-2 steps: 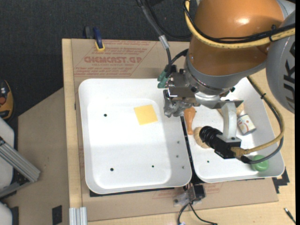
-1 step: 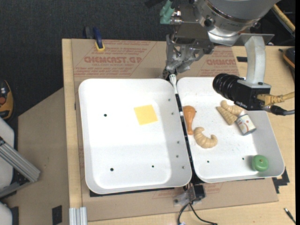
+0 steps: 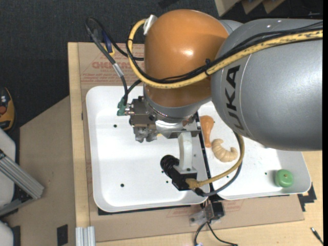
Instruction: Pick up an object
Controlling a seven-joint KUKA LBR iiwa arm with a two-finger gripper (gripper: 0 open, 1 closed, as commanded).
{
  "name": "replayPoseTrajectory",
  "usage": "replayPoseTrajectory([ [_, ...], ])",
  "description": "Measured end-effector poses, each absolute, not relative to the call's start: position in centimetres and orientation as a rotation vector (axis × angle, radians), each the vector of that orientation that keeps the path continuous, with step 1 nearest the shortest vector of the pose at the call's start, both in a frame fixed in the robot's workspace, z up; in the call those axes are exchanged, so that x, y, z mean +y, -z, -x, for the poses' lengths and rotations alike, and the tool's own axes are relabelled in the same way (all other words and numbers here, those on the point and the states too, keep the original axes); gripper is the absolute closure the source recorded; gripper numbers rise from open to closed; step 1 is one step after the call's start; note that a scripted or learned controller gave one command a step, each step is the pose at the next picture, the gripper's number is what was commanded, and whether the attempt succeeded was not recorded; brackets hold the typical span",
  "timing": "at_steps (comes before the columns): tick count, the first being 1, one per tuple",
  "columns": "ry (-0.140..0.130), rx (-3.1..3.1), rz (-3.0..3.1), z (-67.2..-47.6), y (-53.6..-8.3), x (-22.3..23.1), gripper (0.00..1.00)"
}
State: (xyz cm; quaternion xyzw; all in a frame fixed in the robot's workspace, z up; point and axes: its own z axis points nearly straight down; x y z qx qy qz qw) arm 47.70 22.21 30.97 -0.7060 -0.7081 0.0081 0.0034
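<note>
- Two shallow white bins sit side by side on a brown board (image 3: 79,86): the left bin (image 3: 110,158) and the right bin (image 3: 256,176).
- We see the grey arm (image 3: 271,81) reach in from the right, its orange band (image 3: 179,45) covering the middle of the view.
- The gripper (image 3: 146,127) hangs over the upper middle of the left bin; we cannot tell whether it is open or closed.
- The things to pick lie in the right bin.
- An orange piece (image 3: 206,124) lies near the bins' shared edge, partly hidden by the arm.
- A pale curled piece (image 3: 224,150) lies just below it.
- A green round piece (image 3: 284,178) sits well apart, near the lower right corner.
</note>
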Motion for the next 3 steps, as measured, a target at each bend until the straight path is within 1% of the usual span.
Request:
replayPoseTrajectory([
  [1, 0.006, -2.214, 2.235, -49.5, -36.0, 12.3, 1.00],
  [2, 0.026, -2.231, 2.222, -50.2, -48.9, 15.5, 1.00],
  [3, -0.016, -2.225, 2.209, -51.7, -38.2, 22.9, 1.00],
])
